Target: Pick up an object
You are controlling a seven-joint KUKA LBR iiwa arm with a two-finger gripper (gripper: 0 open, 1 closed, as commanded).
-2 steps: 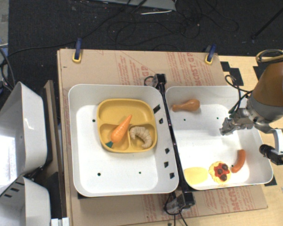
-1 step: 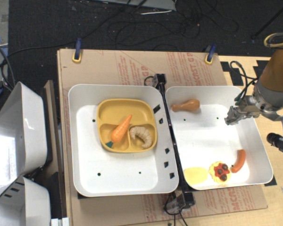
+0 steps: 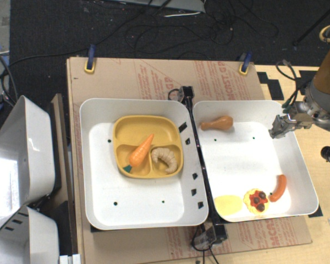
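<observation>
My gripper [image 3: 279,127] hangs over the right edge of the right bin [image 3: 247,158], reaching in from the right, with nothing seen between its fingers. In that bin a brown chicken drumstick [image 3: 218,124] lies at the back left. Near the front right lie an orange-red sausage [image 3: 278,187], a small pizza piece with red topping [image 3: 256,199] and a pale yellow flat piece [image 3: 227,204]. The left bin [image 3: 137,208] bears a yellow divided plate [image 3: 121,133] holding an orange carrot [image 3: 141,150] and a beige shrimp [image 3: 165,158].
Both bins sit on a cardboard-covered bench [image 3: 154,76] held by yellow clamps [image 3: 89,65] at the back. A black divider with clips [image 3: 195,147] runs between the bins. White containers [image 3: 19,158] stand off the left side.
</observation>
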